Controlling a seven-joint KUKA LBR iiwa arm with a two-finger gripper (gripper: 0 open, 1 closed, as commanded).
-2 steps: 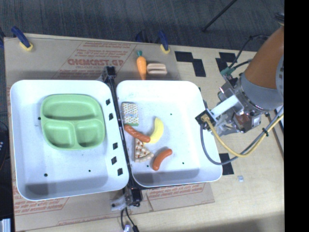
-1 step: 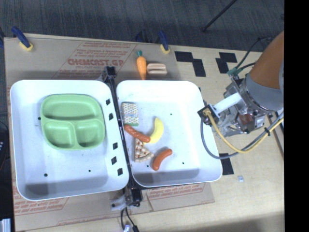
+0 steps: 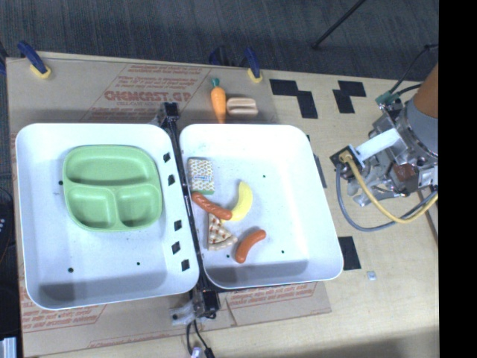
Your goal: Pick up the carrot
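The carrot (image 3: 218,103) is small and orange with a green top. It lies on the cardboard-covered bench just behind the right bin (image 3: 298,144), outside both bins and pointing toward me. My gripper (image 3: 364,170) hangs over the bench to the right of the right bin, far from the carrot and lower in the view, with yellow and grey cables looping under it. Nothing is seen in its hold.
A small hot dog bun (image 3: 241,107) lies right beside the carrot. The right bin holds a banana (image 3: 241,200), two sausages (image 3: 250,245), a pizza slice (image 3: 218,234) and a patterned packet (image 3: 200,174). A green divided plate (image 3: 112,166) sits in the left bin (image 3: 37,222).
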